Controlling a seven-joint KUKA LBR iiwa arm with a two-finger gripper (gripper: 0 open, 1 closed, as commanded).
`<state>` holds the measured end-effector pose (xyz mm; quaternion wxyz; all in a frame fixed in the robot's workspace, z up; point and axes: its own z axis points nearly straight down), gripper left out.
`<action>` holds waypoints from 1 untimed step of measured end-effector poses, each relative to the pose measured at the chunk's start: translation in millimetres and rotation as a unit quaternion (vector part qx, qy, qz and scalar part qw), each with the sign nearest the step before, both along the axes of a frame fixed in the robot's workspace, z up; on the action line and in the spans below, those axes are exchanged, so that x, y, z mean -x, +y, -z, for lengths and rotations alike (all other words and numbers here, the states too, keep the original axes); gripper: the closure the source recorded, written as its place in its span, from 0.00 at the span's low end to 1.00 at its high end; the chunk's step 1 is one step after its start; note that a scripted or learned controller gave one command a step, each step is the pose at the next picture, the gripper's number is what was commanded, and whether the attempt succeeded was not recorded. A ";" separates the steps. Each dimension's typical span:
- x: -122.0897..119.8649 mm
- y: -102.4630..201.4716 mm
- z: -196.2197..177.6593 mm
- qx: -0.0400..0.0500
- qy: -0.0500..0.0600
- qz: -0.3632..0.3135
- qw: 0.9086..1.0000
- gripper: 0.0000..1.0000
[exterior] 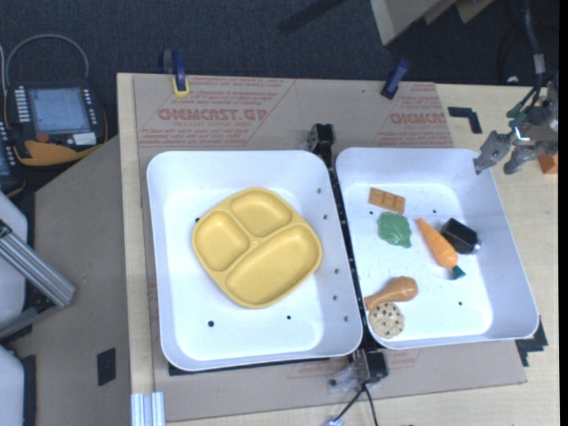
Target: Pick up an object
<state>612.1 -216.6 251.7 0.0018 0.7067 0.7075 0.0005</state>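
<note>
The right bin (pixel 506 238) holds several toy foods: a brown cracker (pixel 387 200), a green leafy piece (pixel 394 230), an orange carrot (pixel 437 242), a black block (pixel 460 235), a tan drumstick (pixel 395 291) and a speckled cookie (pixel 387 320). My gripper (pixel 501 160) hangs over the bin's far right corner, above and to the right of the black block. Its two fingers stand apart, open, with nothing between them.
A yellow divided plate (pixel 257 247) lies in the left bin (pixel 169 238). A small dark teal piece (pixel 457 272) sits by the carrot's tip. Both bins rest on a cardboard sheet (pixel 266 105). A pendant with a screen (pixel 55 118) lies far left.
</note>
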 end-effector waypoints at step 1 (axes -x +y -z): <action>7.4 46.8 7.9 -0.002 0.003 -0.002 1.000 1.00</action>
